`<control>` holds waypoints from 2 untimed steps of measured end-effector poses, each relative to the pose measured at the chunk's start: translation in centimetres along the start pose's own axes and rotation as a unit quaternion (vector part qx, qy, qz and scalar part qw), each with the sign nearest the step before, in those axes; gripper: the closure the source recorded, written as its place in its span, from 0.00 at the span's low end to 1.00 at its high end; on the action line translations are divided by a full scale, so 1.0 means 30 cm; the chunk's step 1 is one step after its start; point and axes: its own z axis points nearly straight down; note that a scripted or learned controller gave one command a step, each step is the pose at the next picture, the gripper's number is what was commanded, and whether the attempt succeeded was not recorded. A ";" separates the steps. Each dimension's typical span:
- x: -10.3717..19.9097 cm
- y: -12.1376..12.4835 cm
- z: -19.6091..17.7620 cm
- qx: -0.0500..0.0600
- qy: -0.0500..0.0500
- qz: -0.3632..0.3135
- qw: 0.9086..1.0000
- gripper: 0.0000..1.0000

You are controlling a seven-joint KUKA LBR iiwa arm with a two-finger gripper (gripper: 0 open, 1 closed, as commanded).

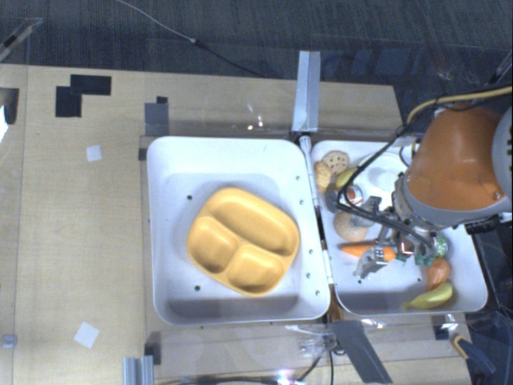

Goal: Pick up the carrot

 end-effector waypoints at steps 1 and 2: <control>-0.073 -0.138 0.328 0.001 -0.003 0.024 1.000 0.00; -0.208 -0.122 0.334 0.001 0.002 -0.137 0.991 0.00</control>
